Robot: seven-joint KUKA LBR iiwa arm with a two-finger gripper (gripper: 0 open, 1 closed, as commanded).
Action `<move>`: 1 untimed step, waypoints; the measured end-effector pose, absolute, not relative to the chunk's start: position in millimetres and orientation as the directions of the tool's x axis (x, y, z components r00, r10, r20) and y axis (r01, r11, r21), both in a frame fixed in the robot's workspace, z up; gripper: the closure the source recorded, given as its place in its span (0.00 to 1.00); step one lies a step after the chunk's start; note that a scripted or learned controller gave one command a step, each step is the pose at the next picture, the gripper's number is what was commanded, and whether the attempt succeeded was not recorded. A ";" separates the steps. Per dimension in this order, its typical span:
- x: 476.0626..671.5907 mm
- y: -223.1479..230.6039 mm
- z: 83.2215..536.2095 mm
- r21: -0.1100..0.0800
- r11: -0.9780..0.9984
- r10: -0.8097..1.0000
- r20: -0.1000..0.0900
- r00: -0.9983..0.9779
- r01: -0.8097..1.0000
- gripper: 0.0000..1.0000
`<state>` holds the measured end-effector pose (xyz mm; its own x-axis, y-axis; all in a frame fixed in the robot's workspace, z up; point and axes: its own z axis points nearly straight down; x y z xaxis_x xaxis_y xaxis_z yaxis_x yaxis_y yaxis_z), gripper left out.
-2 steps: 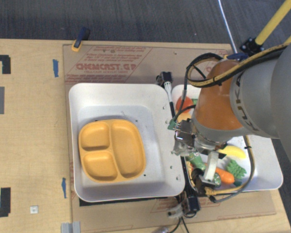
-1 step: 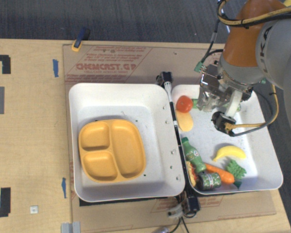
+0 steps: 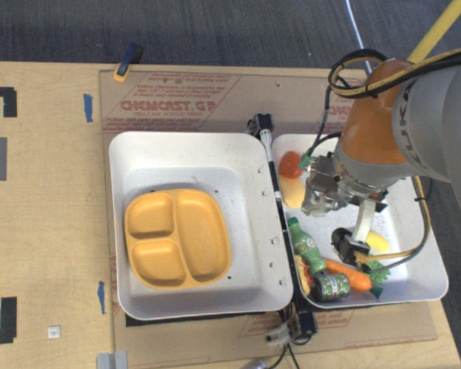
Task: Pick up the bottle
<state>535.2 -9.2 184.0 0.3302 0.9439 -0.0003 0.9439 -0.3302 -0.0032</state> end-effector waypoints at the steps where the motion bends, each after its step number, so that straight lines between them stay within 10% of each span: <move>1: 478.9 9.8 199.1 -0.003 -0.040 0.999 0.001 0.040 0.999 1.00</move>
